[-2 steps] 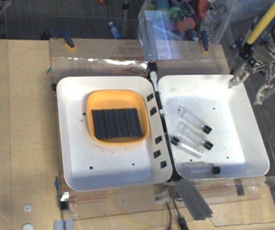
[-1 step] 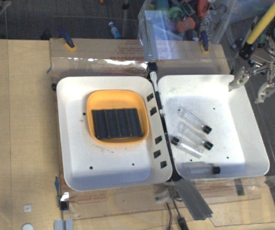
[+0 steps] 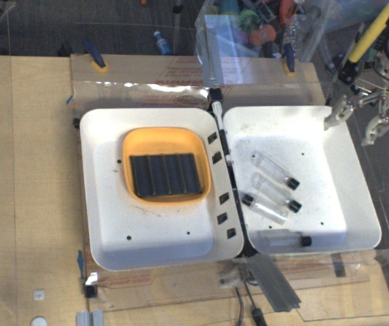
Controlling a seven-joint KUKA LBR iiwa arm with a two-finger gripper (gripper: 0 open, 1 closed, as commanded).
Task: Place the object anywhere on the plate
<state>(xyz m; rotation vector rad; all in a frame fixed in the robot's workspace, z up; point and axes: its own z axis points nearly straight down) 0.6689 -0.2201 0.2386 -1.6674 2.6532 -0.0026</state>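
Note:
An orange plate (image 3: 163,136) sits in the left bin (image 3: 106,236). A black ribbed rectangular object (image 3: 165,175) lies flat in the middle of the plate. Several clear tubes with black caps (image 3: 274,189) lie in the right bin (image 3: 347,182). My gripper (image 3: 352,129) hangs over the right bin's far right corner, well away from the plate. It is open and nothing is between its metal fingers (image 3: 335,113).
A clear plastic box of colourful items (image 3: 262,19) stands behind the bins. A ridge with black tabs (image 3: 223,182) divides the two bins. One tube (image 3: 286,239) lies along the right bin's front wall. Wooden bench surface lies to the left.

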